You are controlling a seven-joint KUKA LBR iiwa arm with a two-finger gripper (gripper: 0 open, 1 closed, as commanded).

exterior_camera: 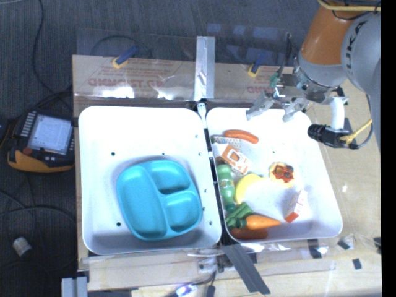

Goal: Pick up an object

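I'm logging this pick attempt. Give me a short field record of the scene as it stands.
gripper: open, holding nothing, above the far edge of the right bin
left bin: holds a blue divided tray
right bin contents: hot dog, carrot, yellow lemon, other small items
task status: nothing picked yet

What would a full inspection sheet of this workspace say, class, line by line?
Surface: two white bins, left bin and right bin, side by side on a bench.
Job's things: right bin holds a sausage, carrot, lemon, small carton and other toy food.
Clutter: blue divided tray in the left bin.
Grippers: gripper open, holding nothing, above the right bin's far edge.
Cables: black cables on the floor at left.
Surroundings: handheld screen on dark carpet beside the left bin.
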